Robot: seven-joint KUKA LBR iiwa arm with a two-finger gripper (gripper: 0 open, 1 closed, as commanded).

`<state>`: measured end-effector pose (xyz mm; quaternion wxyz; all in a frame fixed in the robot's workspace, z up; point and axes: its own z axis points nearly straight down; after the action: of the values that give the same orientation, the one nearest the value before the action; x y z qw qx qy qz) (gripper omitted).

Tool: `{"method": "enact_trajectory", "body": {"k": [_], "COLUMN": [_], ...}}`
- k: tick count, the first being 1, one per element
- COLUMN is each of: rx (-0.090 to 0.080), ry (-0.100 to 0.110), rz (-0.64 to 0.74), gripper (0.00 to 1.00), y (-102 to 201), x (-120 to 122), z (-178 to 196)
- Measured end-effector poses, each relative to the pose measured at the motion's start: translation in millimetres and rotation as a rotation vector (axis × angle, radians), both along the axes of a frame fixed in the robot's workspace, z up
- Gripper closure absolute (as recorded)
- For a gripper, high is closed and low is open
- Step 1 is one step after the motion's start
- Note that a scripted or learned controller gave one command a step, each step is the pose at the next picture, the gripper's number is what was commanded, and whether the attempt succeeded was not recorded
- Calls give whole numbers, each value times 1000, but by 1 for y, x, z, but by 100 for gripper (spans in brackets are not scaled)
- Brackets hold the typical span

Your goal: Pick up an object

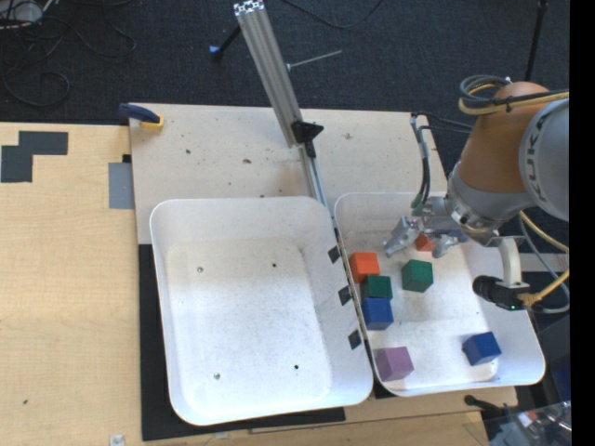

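My gripper (424, 237) hangs over the back of the right bin (532, 356), its fingers (400, 241) spread open. A small red-orange block (425, 243) shows between them, partly hidden under the wrist; the fingers do not close on it. Just in front of the gripper lies a green block (417, 275). Along the bin's left wall sit an orange block (364, 265), a dark green block (378, 286) and a blue block (377, 311). A purple block (393, 361) and another blue block (482, 347) lie near the front.
The left bin (186, 221) sits beside the right one, with black clips (344, 295) on the shared rims. A slanted metal rail (274, 72) rises behind the bins. Cables and a black fitting (502, 293) hang at the arm's right.
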<state>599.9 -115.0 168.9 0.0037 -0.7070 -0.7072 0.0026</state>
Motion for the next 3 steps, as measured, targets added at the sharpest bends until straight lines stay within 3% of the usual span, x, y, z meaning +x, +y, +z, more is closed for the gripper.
{"method": "enact_trajectory", "body": {"k": [1, 2, 3], "rx": [-5, -2, -1], "ry": [-21, -7, -5], "rz": [-2, -7, -15], "gripper": [0, 0, 100], "y": [-3, -4, -6], "x": [5, 2, 2], "z": [-41, -59, -51]}}
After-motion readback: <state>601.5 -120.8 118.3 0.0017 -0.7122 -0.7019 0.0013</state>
